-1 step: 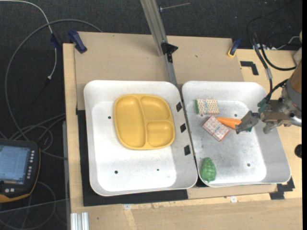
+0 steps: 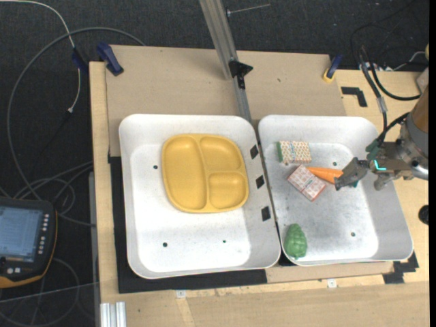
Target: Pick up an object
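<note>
My claw (image 2: 355,176) sits at the right of the frame, over the right bin (image 2: 354,247), with its dark fingertips beside the tip of the orange carrot (image 2: 325,174). I cannot tell how far it is open, and nothing is visibly held between its fingers.

The carrot lies in the upper middle of the right bin, touching the pink patterned packet (image 2: 306,182) to its left. A second patterned box (image 2: 295,152) lies just above them, near the bin's upper left corner. The print on both is too small to read. A green lumpy object (image 2: 296,241) rests against the bin's lower left rim.

Open floor: the lower right half of the right bin is bare white surface up to the right rim.

The left bin (image 2: 139,203) holds a yellow divided tray (image 2: 204,172) in its upper centre; bare floor surrounds it, widest below. A metal pole (image 2: 221,36) crosses the upper centre of the frame.
</note>
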